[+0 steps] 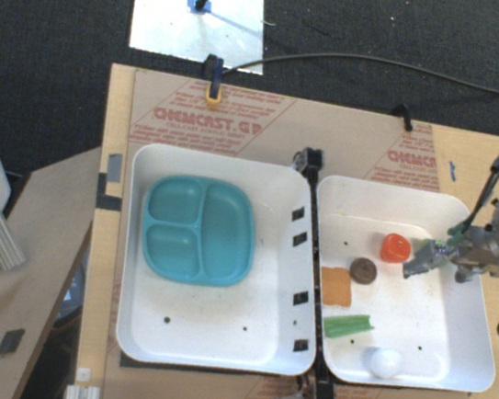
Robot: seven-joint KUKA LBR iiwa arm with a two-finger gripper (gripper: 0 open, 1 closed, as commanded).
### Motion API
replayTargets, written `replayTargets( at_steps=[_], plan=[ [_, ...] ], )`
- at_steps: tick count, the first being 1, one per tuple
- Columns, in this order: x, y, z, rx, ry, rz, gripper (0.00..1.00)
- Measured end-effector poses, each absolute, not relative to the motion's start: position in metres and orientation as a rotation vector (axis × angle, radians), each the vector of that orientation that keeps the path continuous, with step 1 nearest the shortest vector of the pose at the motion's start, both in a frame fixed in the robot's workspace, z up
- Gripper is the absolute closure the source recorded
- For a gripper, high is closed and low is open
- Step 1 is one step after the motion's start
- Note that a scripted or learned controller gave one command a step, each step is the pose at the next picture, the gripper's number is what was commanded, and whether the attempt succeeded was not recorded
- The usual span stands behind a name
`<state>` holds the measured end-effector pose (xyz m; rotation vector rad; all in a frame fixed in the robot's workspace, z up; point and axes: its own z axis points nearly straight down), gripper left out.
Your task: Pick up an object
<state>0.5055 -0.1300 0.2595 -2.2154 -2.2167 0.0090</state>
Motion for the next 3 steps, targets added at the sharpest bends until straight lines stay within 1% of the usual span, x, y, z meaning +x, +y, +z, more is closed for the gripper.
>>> replayTargets(
  at_steps=[1, 2, 3],
  plan=[
    [0.508, -0.13, 0.265, -2.219, -2.226, -0.001, 0.0],
    [0.509, -0.137, 0.207, -2.22, -2.223, 0.0, 0.0],
    [0.507, -0.133, 0.146, -2.218, -2.221, 0.001, 0.0]
  ],
)
